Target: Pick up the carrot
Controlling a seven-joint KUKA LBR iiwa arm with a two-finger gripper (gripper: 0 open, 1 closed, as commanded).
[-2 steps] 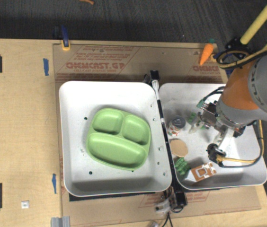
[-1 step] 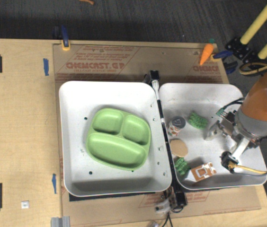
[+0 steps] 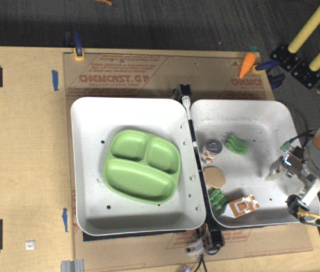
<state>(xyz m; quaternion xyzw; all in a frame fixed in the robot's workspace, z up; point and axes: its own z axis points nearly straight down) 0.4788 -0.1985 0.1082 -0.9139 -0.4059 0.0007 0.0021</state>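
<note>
The carrot [image 3: 247, 63], small and orange with a green top, lies on the brown cardboard behind the right bin [image 3: 273, 115], outside it and near its back edge. My gripper [image 3: 285, 166] hangs over the right side of the right bin, well in front of the carrot and to its right, with nothing seen in its grasp. The grey arm with its orange band comes in from the right edge.
The right bin holds a green toy [image 3: 236, 145], a small round can [image 3: 212, 148], a tan disc [image 3: 215, 178], another green piece [image 3: 215, 198] and an orange-white pack [image 3: 243, 205]. A green divided plate [image 3: 142, 164] sits in the left bin [image 3: 86, 152]. Yellow poles [image 3: 313, 21] stand beyond the carrot.
</note>
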